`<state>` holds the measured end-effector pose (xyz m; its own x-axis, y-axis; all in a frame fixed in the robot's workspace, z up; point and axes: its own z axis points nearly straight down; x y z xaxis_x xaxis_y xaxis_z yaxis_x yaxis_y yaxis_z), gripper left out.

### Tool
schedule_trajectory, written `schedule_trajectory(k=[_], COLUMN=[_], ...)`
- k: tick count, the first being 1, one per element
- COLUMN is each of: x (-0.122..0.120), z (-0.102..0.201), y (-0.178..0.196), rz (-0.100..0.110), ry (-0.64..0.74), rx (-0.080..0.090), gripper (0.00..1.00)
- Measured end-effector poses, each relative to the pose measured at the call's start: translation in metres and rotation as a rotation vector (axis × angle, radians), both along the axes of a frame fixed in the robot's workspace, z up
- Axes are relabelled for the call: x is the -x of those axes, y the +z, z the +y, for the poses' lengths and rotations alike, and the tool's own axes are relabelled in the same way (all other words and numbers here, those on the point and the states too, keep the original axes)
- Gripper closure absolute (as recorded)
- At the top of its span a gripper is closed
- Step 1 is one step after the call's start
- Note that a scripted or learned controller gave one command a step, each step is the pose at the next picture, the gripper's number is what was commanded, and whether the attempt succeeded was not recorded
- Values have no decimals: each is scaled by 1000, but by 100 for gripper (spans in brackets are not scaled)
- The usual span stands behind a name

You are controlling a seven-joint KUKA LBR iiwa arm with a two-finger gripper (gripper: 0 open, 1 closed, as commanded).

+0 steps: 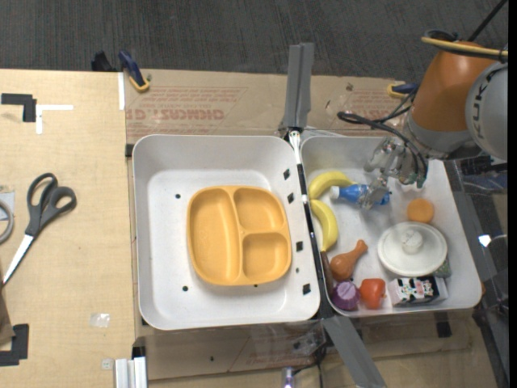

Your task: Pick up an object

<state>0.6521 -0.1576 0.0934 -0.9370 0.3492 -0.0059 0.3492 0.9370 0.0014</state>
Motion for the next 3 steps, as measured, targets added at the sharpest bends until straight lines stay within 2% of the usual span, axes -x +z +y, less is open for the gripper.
schedule_trajectory(k=[1, 2, 3], x=[27, 44, 27], z=[-57, 25, 55], y=[8, -1, -1], rz=[-2, 3, 1], ry=[131, -176, -106], rx=[-6, -1, 1], gripper=[0, 0, 0])
